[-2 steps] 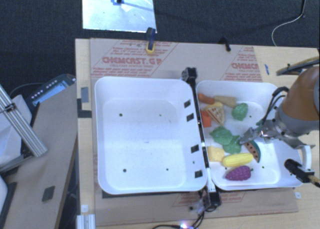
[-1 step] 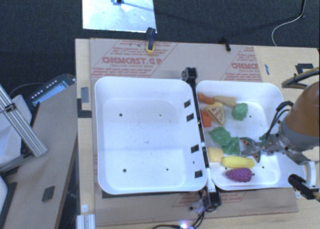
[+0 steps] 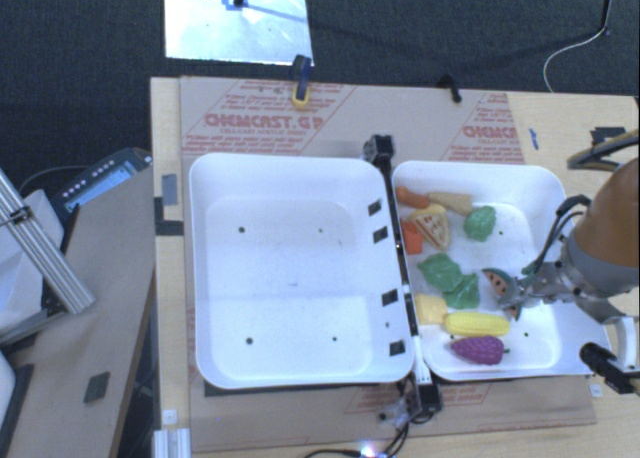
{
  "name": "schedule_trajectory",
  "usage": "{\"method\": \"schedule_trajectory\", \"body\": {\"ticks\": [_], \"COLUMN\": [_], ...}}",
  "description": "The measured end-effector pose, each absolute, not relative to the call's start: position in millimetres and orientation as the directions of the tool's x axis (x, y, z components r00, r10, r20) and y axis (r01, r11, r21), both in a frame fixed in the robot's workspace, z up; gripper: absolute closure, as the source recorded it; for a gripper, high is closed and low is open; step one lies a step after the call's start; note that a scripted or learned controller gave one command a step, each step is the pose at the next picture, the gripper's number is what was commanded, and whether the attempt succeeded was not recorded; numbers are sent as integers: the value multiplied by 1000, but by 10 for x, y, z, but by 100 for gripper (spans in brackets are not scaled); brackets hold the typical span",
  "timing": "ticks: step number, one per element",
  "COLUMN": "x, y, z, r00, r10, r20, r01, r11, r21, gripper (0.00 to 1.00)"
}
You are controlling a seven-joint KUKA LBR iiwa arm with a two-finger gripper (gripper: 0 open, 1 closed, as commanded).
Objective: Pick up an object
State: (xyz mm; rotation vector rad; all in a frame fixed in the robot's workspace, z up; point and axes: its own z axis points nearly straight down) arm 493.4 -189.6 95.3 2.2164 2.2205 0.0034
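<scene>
The right bin (image 3: pixel 540 184) holds several toy foods. Along its far side lie a carrot (image 3: pixel 410 196), a pizza slice (image 3: pixel 432 227) and a green vegetable (image 3: pixel 480 223). Two green leafy pieces (image 3: pixel 440 271) lie in the middle, with a watermelon slice (image 3: pixel 496 280) to their right. A yellow corn cob (image 3: pixel 477 324) and purple grapes (image 3: pixel 478 349) lie near the front wall. My gripper (image 3: pixel 514 298) is low in this bin, just right of the watermelon slice and above the corn cob's right end. Nothing is visibly held in it.
The left bin (image 3: pixel 215 181) stands beside the right one, with a black hinge strip (image 3: pixel 392 246) between them. The grey arm with its orange band (image 3: pixel 610 236) comes in over the right bin's right wall. A yellow clip (image 3: pixel 300 96) lies on the cardboard behind.
</scene>
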Motion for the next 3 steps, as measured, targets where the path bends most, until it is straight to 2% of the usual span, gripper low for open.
{"method": "schedule_trajectory", "body": {"ticks": [1, 2, 3], "x": [5142, 4948, 5243], "y": [-929, -836, -418], "z": [1173, 1073, 1890], "r00": [-14, -2, -10], "r10": [1000, 1000, 1000], "r20": [3, 0, 1], "r01": [1000, 1000, 1000], "r11": [14, 2, 10], "r21": [4, 1, 11], "gripper": [100, 100, 100]}}
